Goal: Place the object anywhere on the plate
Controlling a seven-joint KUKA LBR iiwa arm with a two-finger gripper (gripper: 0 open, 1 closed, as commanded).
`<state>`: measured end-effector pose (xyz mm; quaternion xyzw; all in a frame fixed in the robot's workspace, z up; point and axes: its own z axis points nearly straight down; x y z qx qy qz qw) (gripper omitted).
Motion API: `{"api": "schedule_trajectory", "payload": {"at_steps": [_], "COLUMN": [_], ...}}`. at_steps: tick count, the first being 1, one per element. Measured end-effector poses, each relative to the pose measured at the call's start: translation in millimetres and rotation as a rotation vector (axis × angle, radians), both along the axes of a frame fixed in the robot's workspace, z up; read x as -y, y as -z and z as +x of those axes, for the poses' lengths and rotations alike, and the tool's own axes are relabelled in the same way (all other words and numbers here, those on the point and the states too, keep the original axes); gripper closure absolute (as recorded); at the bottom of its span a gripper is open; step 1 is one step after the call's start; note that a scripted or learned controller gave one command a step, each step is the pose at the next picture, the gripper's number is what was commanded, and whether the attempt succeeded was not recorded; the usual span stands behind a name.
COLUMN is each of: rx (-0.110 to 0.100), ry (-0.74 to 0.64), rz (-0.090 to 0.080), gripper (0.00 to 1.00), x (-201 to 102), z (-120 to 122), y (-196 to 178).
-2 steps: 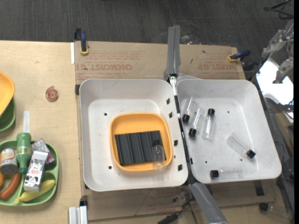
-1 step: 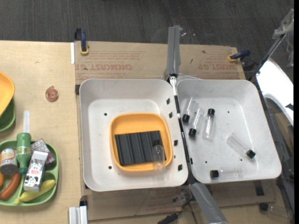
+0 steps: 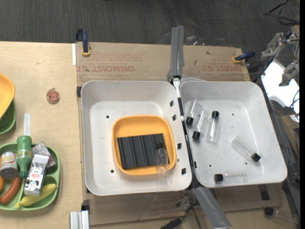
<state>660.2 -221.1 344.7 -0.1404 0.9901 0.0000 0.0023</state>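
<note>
Bench [image 3: 38, 70]: tan top, cardboard sheet [image 3: 124, 63] laid under both bins.

Left bin [image 3: 90, 128] and right bin [image 3: 269, 128] are set side by side, touching along the centre seam.

Orange plate [image 3: 143, 122] is seated mid-floor in the left bin, with a black ridged insert [image 3: 139, 150] lying inside it.

Green divided tray [image 3: 53, 191] is parked at the frame's 8 o'clock, well apart from the bins. It is loaded with toy food: green bottle [image 3: 24, 154], can [image 3: 7, 161], white carton [image 3: 34, 176], sausage [image 3: 9, 191], banana [image 3: 39, 195].

A yellow bowl [image 3: 5, 99] is cut off by the 9 o'clock edge.

Task object: a clear vial [image 3: 162, 159] is found on the plate at the plate's 5 o'clock, lying across the insert's corner and reaching the plate's rim. Its cap is not discernible.

Five more clear vials with black caps are scattered in the right bin: three near the seam at the bin's 10 o'clock [image 3: 192, 111] [image 3: 200, 124] [image 3: 213, 126], one at 4 o'clock [image 3: 244, 149], one at 6 o'clock against the wall [image 3: 232, 177].

A small pink disc [image 3: 53, 96] is noted on the bench near 9 o'clock.

Pincer [image 3: 285, 46] is seen at the frame's 2 o'clock edge, clear of both bins. Whether it is released or clenched cannot be told, as it is too small and cluttered.
</note>
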Motion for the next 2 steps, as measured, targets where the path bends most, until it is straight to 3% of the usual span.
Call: {"api": "schedule_trajectory", "payload": {"at_steps": [1,2], "rx": [0.001,0.001], "ry": [-0.089,-0.122], "rz": [-0.001,-0.001], "gripper": [0.00,0.00], "x": [0,0], "z": [0,0], "y": [-64,-98]}}
